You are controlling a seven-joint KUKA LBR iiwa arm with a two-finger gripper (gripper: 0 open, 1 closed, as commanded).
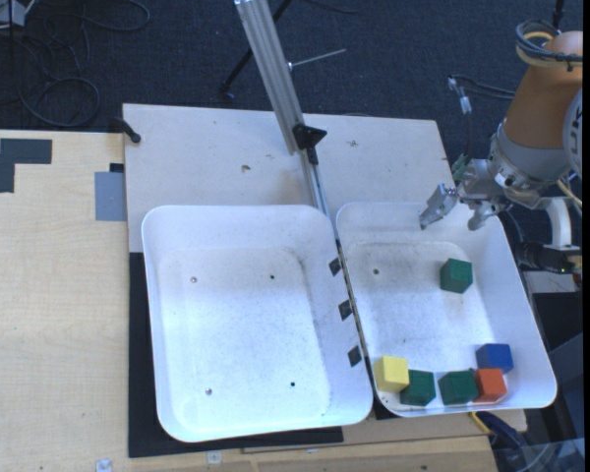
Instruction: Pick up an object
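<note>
- Gripper (459,207): it hangs over the far edge of the right bin (531,342), carried by the arm (543,106) that enters from the right. The two fingers are spread apart with nothing between them; one points left, the other toward the near side.
- Lone green block (456,275): it sits alone on the bin floor, near the gripper and on its near side, with bare floor all around. By this spacing it looks the easiest candidate to grasp.
- Clustered blocks: along the near wall of the same bin lie a yellow block (392,372), two more green blocks (419,388) (458,387), an orange block (490,384) and a blue block (494,357). They are packed touching or just beside one another and against the wall, which would probably leave the fingers little room.
- Left bin (167,264): a shallow white tray whose right rim meets the right bin.
- Slanted rail (272,62): a metal bar rising from between the bins toward the far side.
- Markings: no readable brand, label or writing appears on blocks, bins or arm.
</note>
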